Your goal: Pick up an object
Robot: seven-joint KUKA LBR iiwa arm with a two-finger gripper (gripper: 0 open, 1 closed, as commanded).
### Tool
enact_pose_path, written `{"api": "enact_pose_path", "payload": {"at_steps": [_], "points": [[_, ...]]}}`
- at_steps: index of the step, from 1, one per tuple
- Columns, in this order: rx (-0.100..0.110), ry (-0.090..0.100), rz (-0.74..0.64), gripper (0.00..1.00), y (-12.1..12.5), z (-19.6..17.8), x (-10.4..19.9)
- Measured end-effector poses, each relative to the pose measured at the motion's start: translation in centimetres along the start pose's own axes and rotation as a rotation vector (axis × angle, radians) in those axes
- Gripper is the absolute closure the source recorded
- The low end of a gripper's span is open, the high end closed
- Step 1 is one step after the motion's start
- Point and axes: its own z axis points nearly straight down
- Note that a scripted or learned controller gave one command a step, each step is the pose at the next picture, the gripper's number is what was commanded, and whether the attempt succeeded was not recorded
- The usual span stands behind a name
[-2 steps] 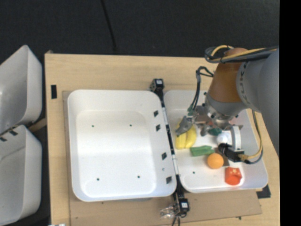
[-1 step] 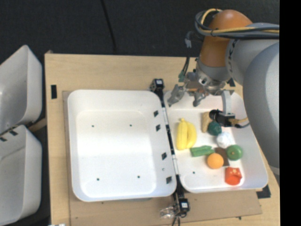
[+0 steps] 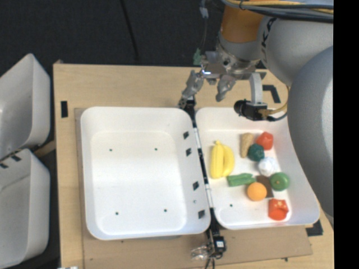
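Left bin (image 3: 134,172): white, shallow, nothing in it to grab. Sits on the counter (image 3: 67,88), touching the right bin (image 3: 300,206) along a clipped seam down the middle.

Right bin: all the candidates are here, bunched in its middle and near half. Banana (image 3: 221,159) is leftmost, just beside the seam, long axis running roughly far-to-near in the view. Next a green piece (image 3: 240,179) at the banana's near end, lying crosswise. Then an orange (image 3: 257,191), a tan piece (image 3: 245,144), a dark green ball (image 3: 256,152), a white piece (image 3: 267,165). Furthest right: a red piece (image 3: 265,140), a green apple (image 3: 279,180), a red pepper-like piece (image 3: 277,208) nearest the near rim. Several touch each other; the banana has the most free space round it.

Gripper (image 3: 208,87): hangs above the far edge of the bins, about over the seam's far end, well up off the objects. Fingers look spread, one on each side, nothing between them.

Key relation: every object lies toward the near side and slightly right of the gripper. The banana is closest, almost straight toward the viewer from it. Judgement: the approach has hardly begun; the next move needs travel toward the near side plus a descent, and closing across the banana's short width would suit best. Risk: the seam wall close on the banana's left may block a finger.
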Motion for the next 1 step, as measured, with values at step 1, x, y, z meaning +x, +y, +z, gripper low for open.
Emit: {"api": "enact_pose_path", "payload": {"at_steps": [1], "points": [[0.007, 0.0, 0.001, 0.0, 1.01, -5.65, 7.03]]}}
